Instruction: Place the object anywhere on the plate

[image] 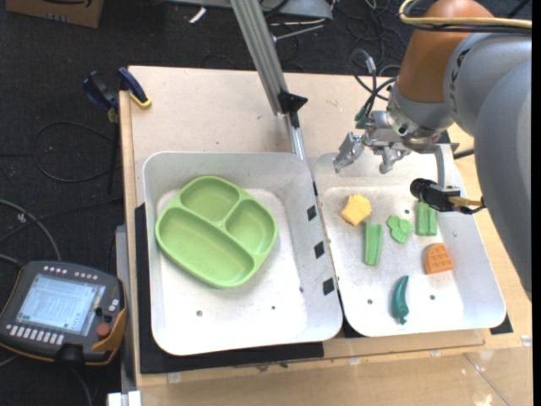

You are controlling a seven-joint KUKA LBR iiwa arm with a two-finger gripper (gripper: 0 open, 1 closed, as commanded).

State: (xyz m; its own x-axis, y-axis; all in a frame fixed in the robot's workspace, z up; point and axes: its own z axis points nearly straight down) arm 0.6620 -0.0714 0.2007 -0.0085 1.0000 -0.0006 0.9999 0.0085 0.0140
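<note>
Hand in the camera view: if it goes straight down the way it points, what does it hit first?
Probably bare floor at the top of the right bin. The hand hangs open above that strip; the yellow piece lies nearer the camera, likely off the line. Depth is unclear from one slanted view.

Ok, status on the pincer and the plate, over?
Pincer open, holding nothing, above right bin's far edge. Green plate bare in left bin. Toy foods lie in right bin. Nothing blocking.

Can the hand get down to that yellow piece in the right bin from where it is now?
Probably yes. The hand hangs open above the far end of the right bin, and the yellow piece lies just nearer the camera with bare bin floor around it. The long green piece lies apart from it.
</note>
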